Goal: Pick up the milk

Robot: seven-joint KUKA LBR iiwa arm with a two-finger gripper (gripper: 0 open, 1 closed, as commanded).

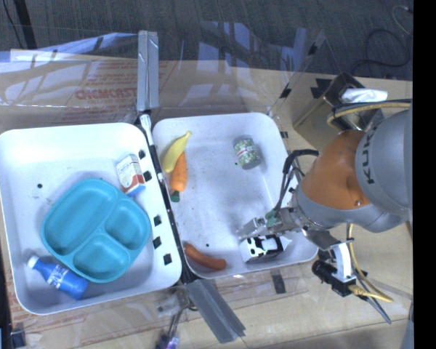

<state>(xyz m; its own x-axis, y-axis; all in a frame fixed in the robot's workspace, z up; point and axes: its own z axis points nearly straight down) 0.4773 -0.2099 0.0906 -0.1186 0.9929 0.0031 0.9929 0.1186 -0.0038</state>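
Sausage [205, 259] at right bin [221, 126] front edge | milk [264, 246], a black-and-white carton, in that bin's front right corner | gripper [258, 231] right at its top, fingers seemingly astride it; open or gripping, cannot tell | banana [175, 151], carrot [179, 173] far left.

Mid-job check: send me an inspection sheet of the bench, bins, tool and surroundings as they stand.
Surface: two white bins, left bin and right bin, side by side.
Job's things: black-and-white milk carton in right bin's near right corner.
Clutter: banana, carrot, sausage, can in right bin; blue tray, blue bottle, small carton in left.
Grippers: tool directly over the milk; grip unclear.
Cables: yellow and black leads by the wrist.
Surroundings: cardboard behind bins.
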